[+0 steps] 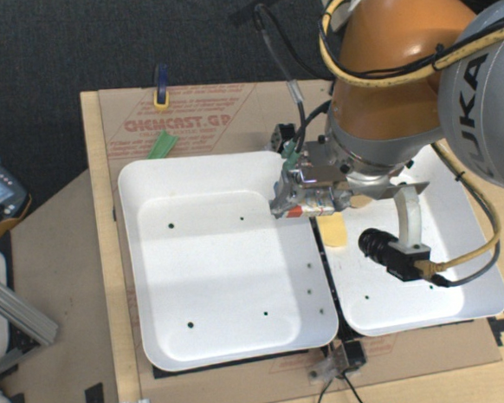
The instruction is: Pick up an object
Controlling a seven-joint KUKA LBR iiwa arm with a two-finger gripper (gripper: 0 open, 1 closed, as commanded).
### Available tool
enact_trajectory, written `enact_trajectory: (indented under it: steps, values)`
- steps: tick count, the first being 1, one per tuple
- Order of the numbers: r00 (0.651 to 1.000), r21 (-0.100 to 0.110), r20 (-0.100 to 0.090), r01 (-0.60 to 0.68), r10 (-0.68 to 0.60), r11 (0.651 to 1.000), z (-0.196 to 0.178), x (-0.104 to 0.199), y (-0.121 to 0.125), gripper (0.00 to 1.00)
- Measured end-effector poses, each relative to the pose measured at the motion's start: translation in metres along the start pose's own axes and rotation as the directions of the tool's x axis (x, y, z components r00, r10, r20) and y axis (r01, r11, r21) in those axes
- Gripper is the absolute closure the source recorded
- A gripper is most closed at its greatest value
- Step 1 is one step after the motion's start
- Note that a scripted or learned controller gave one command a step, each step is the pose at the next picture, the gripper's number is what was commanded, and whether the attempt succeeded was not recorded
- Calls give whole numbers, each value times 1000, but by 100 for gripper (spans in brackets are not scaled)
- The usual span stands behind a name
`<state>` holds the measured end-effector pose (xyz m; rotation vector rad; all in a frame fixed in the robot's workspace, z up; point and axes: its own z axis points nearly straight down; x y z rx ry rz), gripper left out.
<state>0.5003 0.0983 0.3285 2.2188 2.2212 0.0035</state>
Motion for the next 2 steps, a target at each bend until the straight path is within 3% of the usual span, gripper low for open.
enact_trajectory:
  steps: [1, 2]
  values:
    - [1000, 8, 0, -2, 2, 1000, 17, 0, -22, 100]
    - [1000, 1, 0, -2, 2, 1000, 6, -9, -21, 100]
